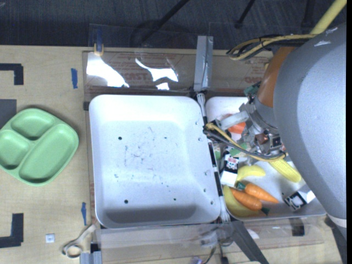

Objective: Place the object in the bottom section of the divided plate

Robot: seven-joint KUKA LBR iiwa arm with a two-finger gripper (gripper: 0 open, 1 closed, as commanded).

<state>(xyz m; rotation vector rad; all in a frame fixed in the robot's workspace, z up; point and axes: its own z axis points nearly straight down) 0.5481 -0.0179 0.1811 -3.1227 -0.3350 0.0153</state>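
Reaching in from the right, the grey arm point(316, 120) covers most of the right bin point(275, 216), its orange band showing near the top of that bin. The left bin point(148, 153) lies between the arm and the green divided plate point(37, 146), which sits on the bench point(44, 202) at the far left, well apart from everything the arm is working over. That is the governing relation: whatever is lifted must travel leftward across the whole of the left bin to reach the plate. The plate's largest section, the long one on its lower right side, is judged to be the target.

The gripper point(258, 136) hangs low over the clutter in the right bin, amid cables; whether it is spread or closed cannot be told, and nothing is seen held in it.

Which item is the task's object is not settled. Nearest candidates lie just below the gripper: a yellow banana-like piece point(250, 173), and an orange carrot point(254, 194) with its long axis running left to right, slightly tilted. Both look like smooth plastic toys.
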